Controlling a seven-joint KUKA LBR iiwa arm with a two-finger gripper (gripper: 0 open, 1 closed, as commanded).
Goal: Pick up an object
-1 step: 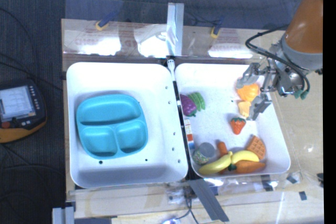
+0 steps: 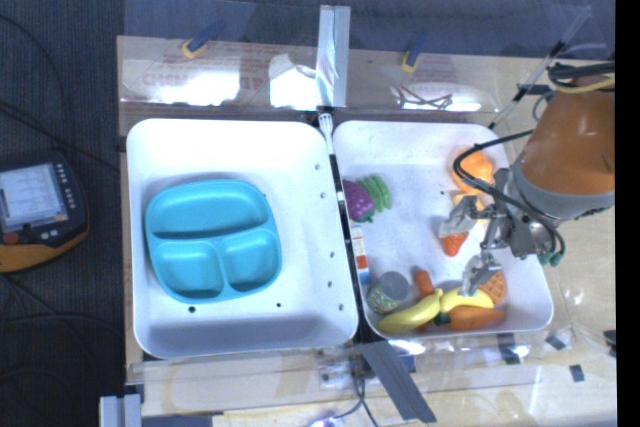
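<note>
- The pincer (image 2: 483, 267) hangs over the right bin (image 2: 420, 150), just above a banana (image 2: 410, 315).
- Purple grapes (image 2: 359, 201) lie near the divider.
- A blue tray (image 2: 212, 237) sits in the left bin (image 2: 225, 137).

The arm (image 2: 572, 150) is cut off at the right edge and covers part of the right bin (image 2: 400, 165). An orange item (image 2: 478, 162) is partly hidden behind it. The tool (image 2: 485, 267) is too small to resolve. Toys at the bin's lower corner (image 2: 450, 307) overlap.

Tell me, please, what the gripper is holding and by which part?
It cannot be told: the gripper hangs over the toy food in the right bin.
</note>
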